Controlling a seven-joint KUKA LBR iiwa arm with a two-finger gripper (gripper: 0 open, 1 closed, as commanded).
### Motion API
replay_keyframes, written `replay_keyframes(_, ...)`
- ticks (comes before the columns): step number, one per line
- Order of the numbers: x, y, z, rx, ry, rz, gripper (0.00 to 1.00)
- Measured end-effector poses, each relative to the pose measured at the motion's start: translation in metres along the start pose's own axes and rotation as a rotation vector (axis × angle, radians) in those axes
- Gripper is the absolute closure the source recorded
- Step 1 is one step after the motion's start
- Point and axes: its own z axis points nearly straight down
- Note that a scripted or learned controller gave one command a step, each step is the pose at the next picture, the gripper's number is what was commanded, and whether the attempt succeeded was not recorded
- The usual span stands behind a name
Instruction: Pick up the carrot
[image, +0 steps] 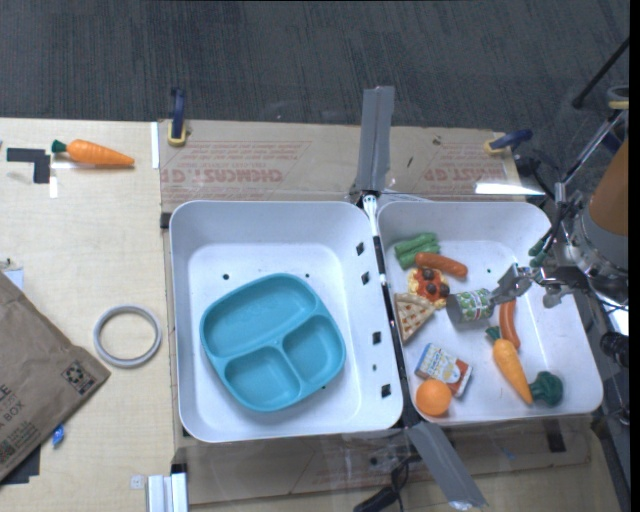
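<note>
Carrot (511, 370) in right bin (585, 330), near side: judged light, rigid, smooth, tapered. Grip thick middle. My claw (512, 283) hovers above; spread state unreadable.

the cardboard sheet (330, 165) behind the bins carries red print, upside down and mirrored in this view; it seems to read "chemcon" or the like on each half, but the letters cannot be made out for certain. the brown box (40, 385) at lower left shows the word "box" and a small square code mark.
</note>
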Motion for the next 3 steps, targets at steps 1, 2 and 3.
replay_keyframes(1,-0.049,-0.029,0.091,0.001,0.001,0.351,0.00)
replay_keyframes(2,-0.057,-0.031,0.137,0.000,0.001,0.115,0.00)
replay_keyframes(3,-0.057,-0.031,0.128,0.001,0.001,0.118,1.00)
